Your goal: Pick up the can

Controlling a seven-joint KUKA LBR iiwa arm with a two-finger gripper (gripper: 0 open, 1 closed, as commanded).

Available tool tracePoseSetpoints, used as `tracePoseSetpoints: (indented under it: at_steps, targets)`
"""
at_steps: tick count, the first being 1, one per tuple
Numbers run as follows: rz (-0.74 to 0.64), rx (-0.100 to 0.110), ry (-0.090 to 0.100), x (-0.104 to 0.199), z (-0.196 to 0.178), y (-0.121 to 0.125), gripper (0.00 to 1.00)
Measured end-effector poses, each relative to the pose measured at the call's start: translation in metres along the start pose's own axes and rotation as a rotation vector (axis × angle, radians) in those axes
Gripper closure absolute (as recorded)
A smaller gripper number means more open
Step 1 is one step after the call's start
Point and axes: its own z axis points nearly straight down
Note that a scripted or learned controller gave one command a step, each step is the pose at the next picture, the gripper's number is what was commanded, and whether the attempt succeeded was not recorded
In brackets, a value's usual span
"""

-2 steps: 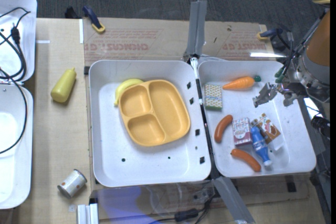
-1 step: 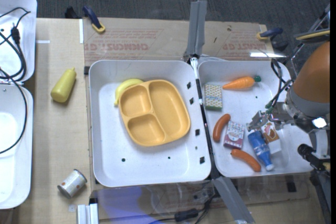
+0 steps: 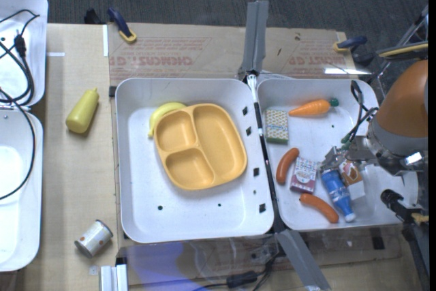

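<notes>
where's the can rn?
The can lies on its side on the bench, outside both bins, just off the left bin's near-left corner, far from the gripper.

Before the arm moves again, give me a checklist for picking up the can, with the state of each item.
1. Can located: ok. The can lies on its side on the bench, outside the left bin, by its near-left corner.
2. Can free of clutter: ok. Nothing touches it.
3. Gripper at the can: not ok. The gripper is in the right bin, by the blue bottle.
4. Gripper free of other items: cannot tell.
5. Path across: not ok. The yellow plate lies between them, so it probably needs height.
6. Can within reach: cannot tell.
</notes>
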Motion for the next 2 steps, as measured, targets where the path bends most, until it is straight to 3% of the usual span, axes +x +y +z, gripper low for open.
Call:
tracePoseSetpoints:
  at_steps: [1, 2]
  targets:
    - [0.131, -0.002, 0.0, -0.024, -0.001, 0.062, 0.0]
    - [0.177, -0.001, -0.001, 0.013, 0.0, 0.026, 0.0]
